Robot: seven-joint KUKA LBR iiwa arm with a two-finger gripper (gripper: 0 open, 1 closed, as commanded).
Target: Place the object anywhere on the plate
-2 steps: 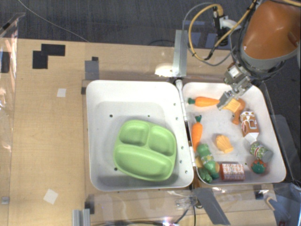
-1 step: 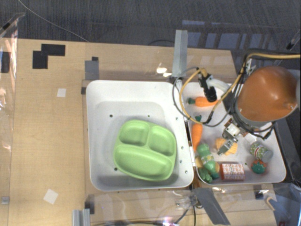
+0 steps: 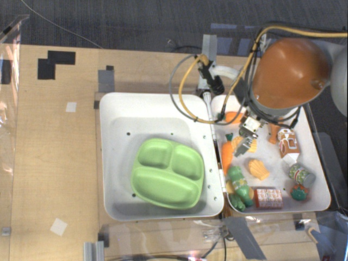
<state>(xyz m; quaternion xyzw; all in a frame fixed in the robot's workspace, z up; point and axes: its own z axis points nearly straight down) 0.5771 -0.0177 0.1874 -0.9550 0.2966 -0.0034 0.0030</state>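
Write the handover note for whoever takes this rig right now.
Gripper: down over the upper left of the right bin, beside the carrot; finger state unreadable from above, nothing seen held.
Green divided plate: in the left bin, nothing on it.
Toys, including a yellow shell-shaped piece and a red box, lie in the right bin.
Done: nothing placed. Left: grasp an object, place it on the plate.
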